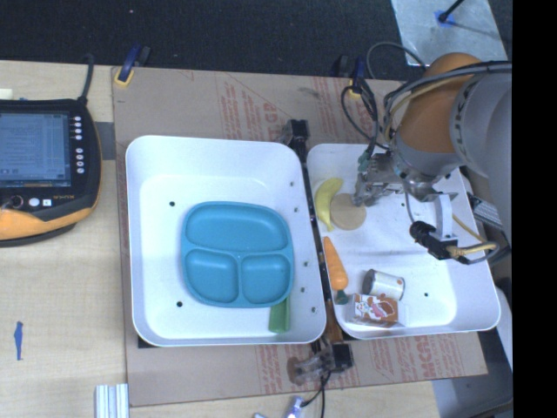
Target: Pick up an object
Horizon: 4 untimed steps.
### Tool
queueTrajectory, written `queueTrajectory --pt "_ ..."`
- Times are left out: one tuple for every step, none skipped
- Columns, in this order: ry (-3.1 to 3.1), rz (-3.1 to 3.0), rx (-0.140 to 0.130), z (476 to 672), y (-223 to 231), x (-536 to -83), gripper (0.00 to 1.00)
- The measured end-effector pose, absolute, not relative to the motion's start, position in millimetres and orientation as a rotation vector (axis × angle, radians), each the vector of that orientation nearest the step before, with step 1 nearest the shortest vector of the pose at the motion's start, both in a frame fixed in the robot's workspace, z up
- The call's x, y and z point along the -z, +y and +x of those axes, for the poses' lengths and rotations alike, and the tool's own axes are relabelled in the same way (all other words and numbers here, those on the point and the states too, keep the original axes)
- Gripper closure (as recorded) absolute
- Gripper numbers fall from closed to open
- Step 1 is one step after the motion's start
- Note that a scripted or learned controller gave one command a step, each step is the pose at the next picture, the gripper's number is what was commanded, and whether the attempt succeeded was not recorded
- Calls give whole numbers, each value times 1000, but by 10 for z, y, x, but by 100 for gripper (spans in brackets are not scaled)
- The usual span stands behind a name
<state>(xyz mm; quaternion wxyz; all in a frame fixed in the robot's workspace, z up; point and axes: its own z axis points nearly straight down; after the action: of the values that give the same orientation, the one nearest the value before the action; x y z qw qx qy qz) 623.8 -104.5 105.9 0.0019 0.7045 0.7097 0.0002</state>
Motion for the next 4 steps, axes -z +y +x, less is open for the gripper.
queueTrajectory --pt "2228 2218 4 5614 -796 -1926 100" --pt "2228 2220 6 5610 -799 -1920 0" --pt "2226 2215 5 6109 -956 -924 0" --pt "2230 2213 9 6105 -962 -1021 100"
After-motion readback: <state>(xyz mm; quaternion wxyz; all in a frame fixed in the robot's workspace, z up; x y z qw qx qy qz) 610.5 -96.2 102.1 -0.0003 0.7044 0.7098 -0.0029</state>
